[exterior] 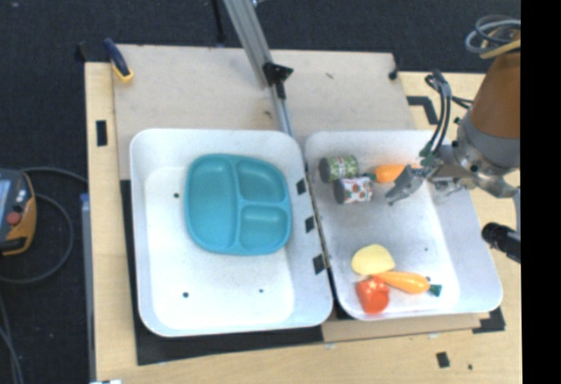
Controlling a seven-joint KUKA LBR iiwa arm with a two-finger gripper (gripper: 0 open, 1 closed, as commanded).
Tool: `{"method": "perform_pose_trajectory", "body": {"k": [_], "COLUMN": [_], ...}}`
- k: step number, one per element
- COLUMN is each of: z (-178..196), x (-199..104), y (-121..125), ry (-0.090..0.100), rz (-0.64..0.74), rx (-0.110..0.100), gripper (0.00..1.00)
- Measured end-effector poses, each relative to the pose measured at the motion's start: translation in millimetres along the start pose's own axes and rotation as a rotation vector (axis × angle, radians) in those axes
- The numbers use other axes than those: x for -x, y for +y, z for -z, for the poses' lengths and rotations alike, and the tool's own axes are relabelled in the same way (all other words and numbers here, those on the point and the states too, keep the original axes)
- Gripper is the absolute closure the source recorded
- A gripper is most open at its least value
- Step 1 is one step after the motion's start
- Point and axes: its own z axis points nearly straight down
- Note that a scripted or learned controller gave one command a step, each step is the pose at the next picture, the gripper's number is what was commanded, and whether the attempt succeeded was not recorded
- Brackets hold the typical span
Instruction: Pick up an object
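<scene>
Now the grey gripper [405, 188] hangs low in the right white bin [456, 286], beside a small orange object [388, 172]; whether it grasps anything, I cannot tell.

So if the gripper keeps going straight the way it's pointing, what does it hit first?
The gripper points toward the view's left, low over the right bin. First in that line looks to be the small orange object, then the two little cans beyond it. Height is unclear, so it may pass just over or beside.
</scene>
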Motion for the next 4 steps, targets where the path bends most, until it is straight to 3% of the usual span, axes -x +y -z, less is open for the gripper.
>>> {"method": "perform_pose_trajectory", "body": {"k": [2,3,4], "z": [-117,-103,-38], "x": [8,8,7], "y": [-14,-12,-10], "ry": [0.001,0.001,-0.001], "rz": [0.000,-0.004,0.004], "rx": [-0.001,0.008,0.012], "gripper": [0.00,1.00,1.00]}}
